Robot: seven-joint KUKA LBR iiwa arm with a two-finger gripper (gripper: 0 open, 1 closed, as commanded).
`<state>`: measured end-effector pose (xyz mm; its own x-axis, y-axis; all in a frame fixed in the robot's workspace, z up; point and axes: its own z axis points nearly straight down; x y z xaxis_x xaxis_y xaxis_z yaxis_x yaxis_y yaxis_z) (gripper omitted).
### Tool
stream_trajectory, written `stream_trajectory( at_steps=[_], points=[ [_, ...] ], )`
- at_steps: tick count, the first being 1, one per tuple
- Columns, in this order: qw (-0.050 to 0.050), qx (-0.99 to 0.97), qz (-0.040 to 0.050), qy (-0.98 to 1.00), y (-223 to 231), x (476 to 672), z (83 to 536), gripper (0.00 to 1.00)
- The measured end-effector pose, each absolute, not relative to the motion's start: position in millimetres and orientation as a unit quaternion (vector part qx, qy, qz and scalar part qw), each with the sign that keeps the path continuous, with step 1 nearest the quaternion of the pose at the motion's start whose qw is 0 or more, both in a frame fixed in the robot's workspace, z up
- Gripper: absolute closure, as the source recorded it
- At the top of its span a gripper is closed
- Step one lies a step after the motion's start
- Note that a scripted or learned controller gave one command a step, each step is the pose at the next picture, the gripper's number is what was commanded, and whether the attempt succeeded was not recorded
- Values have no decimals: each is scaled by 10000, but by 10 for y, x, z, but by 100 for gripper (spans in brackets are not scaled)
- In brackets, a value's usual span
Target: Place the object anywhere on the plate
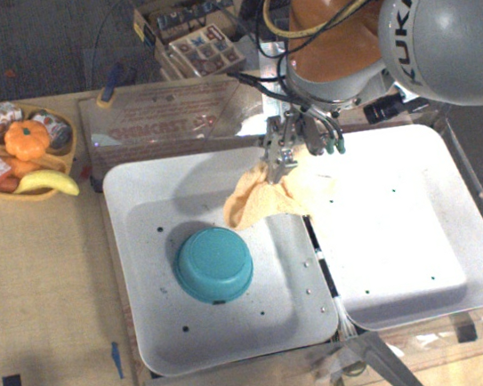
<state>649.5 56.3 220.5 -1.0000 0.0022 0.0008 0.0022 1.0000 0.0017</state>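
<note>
A teal round plate lies in the left bin, left of its middle. A pale orange cloth hangs over the back of the ridge between the two bins, up and to the right of the plate. Its top corner is pulled up into my gripper, which is shut on it. The lower part of the cloth still rests on the bin floor and the ridge, about a hand's width from the plate's rim. The grey arm with its orange band reaches in from the upper right.
The right bin lies under the arm. A clear plastic box stands behind the left bin. A basket of toy fruit with a banana sits at the bench's far left. Cables and boxes lie beyond the bench.
</note>
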Motion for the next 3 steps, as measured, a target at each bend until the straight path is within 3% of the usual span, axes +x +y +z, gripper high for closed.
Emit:
stream_trajectory(
  at_steps=[2,3],
  points=[
    [-15,19,-13,-10000,1551,6333,2178,100],
    [-17,17,-13,-10000,1549,6335,2181,0]
  ],
)
